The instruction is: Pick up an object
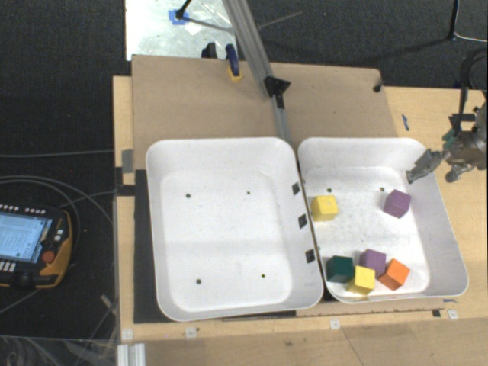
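Hovering at the far right, the two-finger metal gripper (437, 166) sits over the upper right rim of the right shallow white plastic bin (358, 152), fingers spread wide w/ nothing between them. Closest to it: a purple foam cube (396, 203), lying alone on the bin floor just below-left of the fingertips, not touching. A yellow foam cube (325, 207) sits by the bin's left wall, well apart from the purple one. Down at the near edge there's a tight cluster: a dark green cube (340, 268), a second purple cube (373, 260), a second yellow cube (364, 279) and an orange cube (394, 274), packed together, some touching. Left white bin (221, 152) sits right alongside, black clips at the shared edge. Handheld teach pendant (27, 242) w/ lit screen lies on the dark floor, far left.
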